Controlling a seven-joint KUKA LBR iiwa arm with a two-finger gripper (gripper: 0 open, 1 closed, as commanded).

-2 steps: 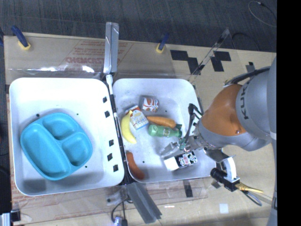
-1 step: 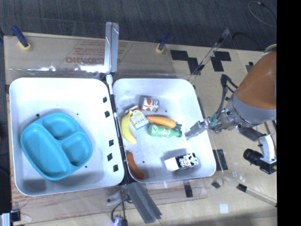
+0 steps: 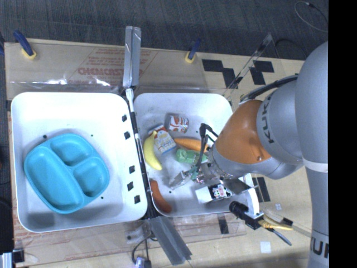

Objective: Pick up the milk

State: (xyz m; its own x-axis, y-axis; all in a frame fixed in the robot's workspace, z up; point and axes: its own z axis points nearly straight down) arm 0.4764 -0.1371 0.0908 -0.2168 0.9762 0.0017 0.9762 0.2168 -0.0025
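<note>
Several toy foods lie in the right bin (image 3: 223,102). A small white carton with an orange and blue label, which looks like the milk (image 3: 164,142), lies flat just right of the banana (image 3: 151,151). A second small carton (image 3: 178,123), grey with red print, lies behind it. My gripper (image 3: 183,177) is low in the bin, in front of the white carton and pointing left, a short way from it. Nothing shows in its grasp. The orange band and wrist (image 3: 245,141) cover the bin's right part.
A carrot (image 3: 188,144) and a green item (image 3: 188,155) lie beside the gripper, a brown sausage (image 3: 160,199) at the bin's front left, and a white box (image 3: 215,192) under the wrist. The left bin (image 3: 33,108) holds a blue divided plate (image 3: 66,172).
</note>
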